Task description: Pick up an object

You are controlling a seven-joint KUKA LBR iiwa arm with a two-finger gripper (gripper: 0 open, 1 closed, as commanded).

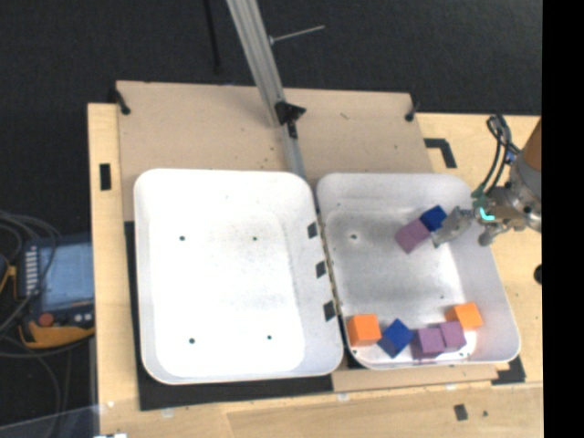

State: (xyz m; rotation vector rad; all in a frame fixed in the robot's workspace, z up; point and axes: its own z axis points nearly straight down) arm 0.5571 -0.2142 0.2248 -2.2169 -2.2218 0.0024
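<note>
End effector [467, 226] reaches into the right bin [383, 272]; whether it is spread or closed I cannot tell. Just to its left lie a blue cube [433, 217] and purple block [412, 236], touching, so it may nudge both and grip neither.

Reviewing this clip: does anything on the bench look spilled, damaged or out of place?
Nothing stands out. The blocks all lie inside the right bin: a purple block and a blue block near the gripper, the rest clustered along the near wall, such as the orange block. No damage shows.
</note>
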